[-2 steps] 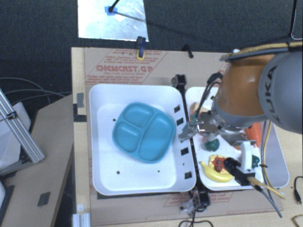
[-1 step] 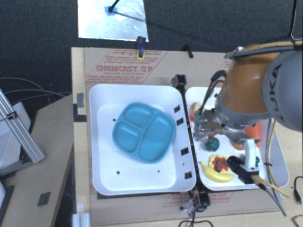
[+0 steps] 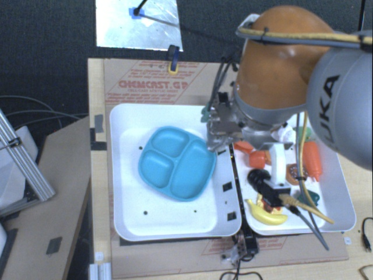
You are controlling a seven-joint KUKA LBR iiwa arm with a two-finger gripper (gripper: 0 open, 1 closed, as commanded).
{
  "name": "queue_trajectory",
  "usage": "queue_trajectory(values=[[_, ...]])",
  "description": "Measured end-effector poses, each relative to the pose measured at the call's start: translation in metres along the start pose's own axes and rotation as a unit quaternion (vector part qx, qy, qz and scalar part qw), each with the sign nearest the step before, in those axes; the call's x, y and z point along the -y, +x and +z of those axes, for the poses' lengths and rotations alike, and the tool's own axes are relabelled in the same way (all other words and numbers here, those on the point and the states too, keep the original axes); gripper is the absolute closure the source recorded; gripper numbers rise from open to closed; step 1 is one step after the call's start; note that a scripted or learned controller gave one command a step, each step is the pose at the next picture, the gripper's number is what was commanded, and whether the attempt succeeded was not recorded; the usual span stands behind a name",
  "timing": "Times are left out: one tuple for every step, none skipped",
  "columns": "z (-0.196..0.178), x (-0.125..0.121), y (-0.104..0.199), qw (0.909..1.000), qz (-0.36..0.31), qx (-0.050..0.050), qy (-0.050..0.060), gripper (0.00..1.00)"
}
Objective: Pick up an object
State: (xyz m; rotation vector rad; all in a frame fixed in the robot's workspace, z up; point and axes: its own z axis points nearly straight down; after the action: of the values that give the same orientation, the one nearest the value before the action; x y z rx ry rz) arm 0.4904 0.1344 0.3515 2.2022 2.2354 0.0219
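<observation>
A blue divided plate (image 3: 176,162) lies in the left white bin (image 3: 125,214). In the right bin (image 3: 342,210) lie an orange carrot (image 3: 313,158), a yellow banana (image 3: 267,214), a red-orange piece (image 3: 252,153) and a small brown piece (image 3: 293,172). My gripper (image 3: 217,137) hangs low over the divide between the bins, right at the plate's upper right rim. Nothing shows as held. The arm's big orange and grey body hides the back of the right bin.
A cardboard sheet (image 3: 151,80) lies under the bins, and a shiny foil square (image 3: 139,16) sits behind them. A metal frame (image 3: 20,162) stands at far left. The left bin's floor around the plate is bare.
</observation>
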Motion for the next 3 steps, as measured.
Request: queue_trajectory(values=[[-0.006, 0.000, -0.007, 1.0000, 0.003, 0.003, 0.004, 1.00], [0.112, -0.020, -0.033, 0.9999, 0.009, 0.005, 0.010, 1.00], [0.036, 0.004, -0.012, 1.0000, 0.004, 0.002, 0.003, 1.00]])
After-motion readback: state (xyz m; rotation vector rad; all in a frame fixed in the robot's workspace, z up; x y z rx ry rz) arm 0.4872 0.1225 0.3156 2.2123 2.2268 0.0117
